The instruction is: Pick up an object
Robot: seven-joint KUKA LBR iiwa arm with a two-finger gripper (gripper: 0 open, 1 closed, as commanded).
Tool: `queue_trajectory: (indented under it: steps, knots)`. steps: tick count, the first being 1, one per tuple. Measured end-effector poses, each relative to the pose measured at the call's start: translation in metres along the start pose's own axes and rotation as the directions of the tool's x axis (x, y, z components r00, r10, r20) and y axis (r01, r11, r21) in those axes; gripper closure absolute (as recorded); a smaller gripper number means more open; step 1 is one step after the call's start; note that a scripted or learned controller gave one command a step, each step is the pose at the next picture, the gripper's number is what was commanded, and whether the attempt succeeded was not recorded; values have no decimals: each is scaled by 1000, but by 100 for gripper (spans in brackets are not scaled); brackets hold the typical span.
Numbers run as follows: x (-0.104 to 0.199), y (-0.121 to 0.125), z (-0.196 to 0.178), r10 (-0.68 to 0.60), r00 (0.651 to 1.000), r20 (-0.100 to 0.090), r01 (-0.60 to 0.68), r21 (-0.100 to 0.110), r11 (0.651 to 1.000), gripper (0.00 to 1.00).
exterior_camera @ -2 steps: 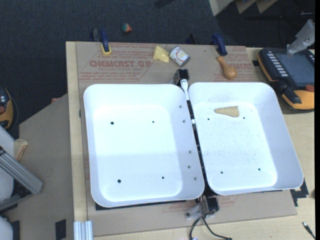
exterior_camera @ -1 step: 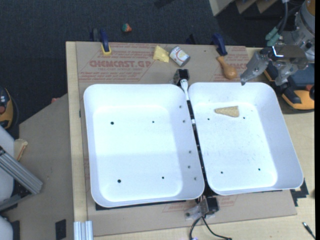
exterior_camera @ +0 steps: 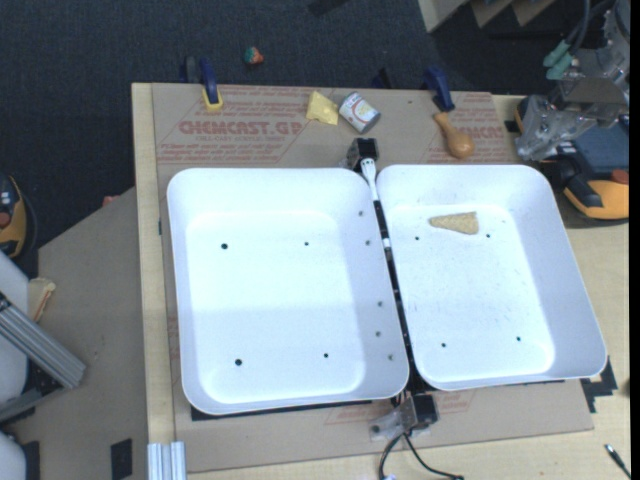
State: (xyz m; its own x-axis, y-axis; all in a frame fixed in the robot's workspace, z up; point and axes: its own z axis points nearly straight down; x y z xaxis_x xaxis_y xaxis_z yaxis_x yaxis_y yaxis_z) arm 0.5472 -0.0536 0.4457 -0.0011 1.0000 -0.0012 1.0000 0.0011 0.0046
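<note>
Bright, even overhead light; white bins (exterior_camera: 270, 183) glare slightly, edges mildly soft.

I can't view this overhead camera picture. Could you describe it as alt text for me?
Two shallow white bins sit side by side on a bench; the right bin holds one flat tan piece, while the gripper hangs beyond its far right corner.

**Arm parked at the upper right**

The gripper (exterior_camera: 545, 133) sits at the view's upper right, outside the 2 bins, beyond the far right corner. Its grey metal body hangs low above the bench, cables trailing upward behind.
</note>
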Motion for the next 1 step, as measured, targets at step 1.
queue_trajectory:
  steps: [1]
  knots:
    - [25,-42,71,-1,1000,-3,1,14,1000,100]
